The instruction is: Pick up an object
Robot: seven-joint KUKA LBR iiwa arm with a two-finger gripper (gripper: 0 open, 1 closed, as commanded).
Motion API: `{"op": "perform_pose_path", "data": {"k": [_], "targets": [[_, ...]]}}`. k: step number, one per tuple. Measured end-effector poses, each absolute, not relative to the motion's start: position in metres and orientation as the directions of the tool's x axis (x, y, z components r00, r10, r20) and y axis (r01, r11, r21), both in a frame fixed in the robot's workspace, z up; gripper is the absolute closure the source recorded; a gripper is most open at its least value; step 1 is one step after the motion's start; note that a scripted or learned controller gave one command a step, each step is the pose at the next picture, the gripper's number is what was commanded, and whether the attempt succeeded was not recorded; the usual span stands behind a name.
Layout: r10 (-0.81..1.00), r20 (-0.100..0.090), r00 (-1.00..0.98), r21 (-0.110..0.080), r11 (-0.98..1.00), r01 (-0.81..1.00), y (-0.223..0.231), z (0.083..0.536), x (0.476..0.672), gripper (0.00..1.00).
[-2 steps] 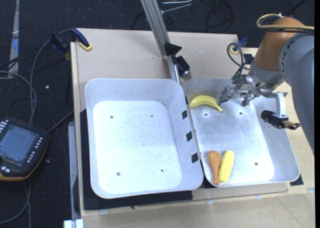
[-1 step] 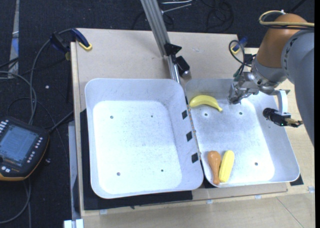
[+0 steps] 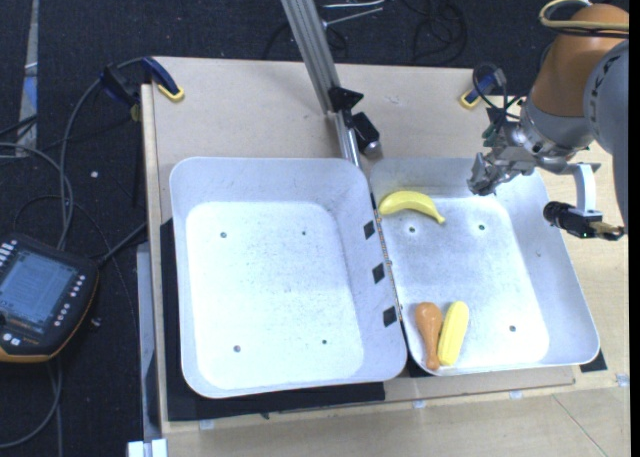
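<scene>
Gripper [image 3: 484,181] of the grey arm [image 3: 575,95] hangs over the far edge of the right bin [image 3: 520,275], near its back rim. It is small and dark in the view, so I cannot tell if it grasps something or is released; nothing is seen under it.

Two shallow white bins lie side by side on a light wooden bench [image 3: 250,105]. Left bin [image 3: 270,275] has fine dark specks on its floor. A metal pole [image 3: 310,25] goes up at a slant from the place where the bins meet. Around the bench the floor is dark, with many black cables, and one handheld control panel [image 3: 35,295] lies on the floor at the left.

In the right bin I count three things. One yellow banana [image 3: 410,206] lies near the back left corner, well apart from the gripper. At the front rim one orange carrot [image 3: 429,332] and one yellow corn cob [image 3: 452,333] lie touching each other.
</scene>
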State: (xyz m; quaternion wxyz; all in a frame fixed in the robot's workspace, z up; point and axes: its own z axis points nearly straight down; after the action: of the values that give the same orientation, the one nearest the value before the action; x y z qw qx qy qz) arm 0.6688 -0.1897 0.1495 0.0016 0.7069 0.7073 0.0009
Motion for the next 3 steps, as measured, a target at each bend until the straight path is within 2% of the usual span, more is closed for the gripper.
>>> {"op": "perform_pose_path", "data": {"k": [1, 2, 3], "targets": [[1.000, -0.001, -0.001, 0.006, 0.001, 1.000, -0.184, 0.207, 0.663, 1.00], [1.000, 0.000, 0.000, 0.002, 0.000, 1.000, -0.184, 0.231, 0.663, 1.00], [1.000, 0.001, -0.004, 0.001, 0.004, 1.000, -0.135, 0.242, 0.661, 1.00]]}}
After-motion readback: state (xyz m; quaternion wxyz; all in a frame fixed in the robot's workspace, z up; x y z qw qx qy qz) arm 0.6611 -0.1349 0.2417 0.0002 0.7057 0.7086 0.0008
